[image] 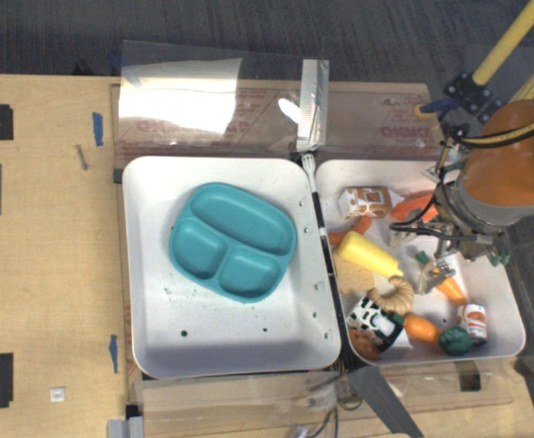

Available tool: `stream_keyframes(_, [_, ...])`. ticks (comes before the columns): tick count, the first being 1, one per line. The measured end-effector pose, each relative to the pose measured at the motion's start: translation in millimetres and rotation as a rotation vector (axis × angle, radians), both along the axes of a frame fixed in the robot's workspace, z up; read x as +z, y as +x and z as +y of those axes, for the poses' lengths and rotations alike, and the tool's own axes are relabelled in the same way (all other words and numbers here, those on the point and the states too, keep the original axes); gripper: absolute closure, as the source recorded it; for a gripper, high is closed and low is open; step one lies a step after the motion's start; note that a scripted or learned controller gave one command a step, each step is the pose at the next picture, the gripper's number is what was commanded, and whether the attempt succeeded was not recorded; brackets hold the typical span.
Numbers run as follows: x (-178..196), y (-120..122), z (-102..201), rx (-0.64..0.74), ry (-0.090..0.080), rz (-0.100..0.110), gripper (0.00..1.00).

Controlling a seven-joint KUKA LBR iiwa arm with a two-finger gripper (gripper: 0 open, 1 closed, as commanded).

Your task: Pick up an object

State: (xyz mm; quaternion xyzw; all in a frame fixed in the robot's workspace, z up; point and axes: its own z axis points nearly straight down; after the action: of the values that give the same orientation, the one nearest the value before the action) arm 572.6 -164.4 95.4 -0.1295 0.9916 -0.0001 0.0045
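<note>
gripper: two-finger gripper (442,265) hangs low in the right white bin (508,290), under the grey arm with the orange band (511,164); whether it is released or clenched, i cannot tell
left white bin (152,318): holds a teal three-compartment plastic plate (234,240), tilted
right bin, left part: yellow cylinder-shaped toy (369,254), orange-and-white carton (365,202), black-and-white cow-patterned toy (371,318), beige rope ring (398,289)
right bin, front: orange carrot toy (421,328), dark green lump (455,339), small red-and-white can (473,319)
beside gripper: small orange piece (453,289), just right of it
</note>
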Motion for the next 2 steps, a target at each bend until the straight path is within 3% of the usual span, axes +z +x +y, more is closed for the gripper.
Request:
stream_keyframes(1, [-7, 93, -19, 0.003, -0.001, 0.001, 0.0])
stream_keyframes(2, [1, 98, -47, 0.074, 0.014, 0.003, 0.0])
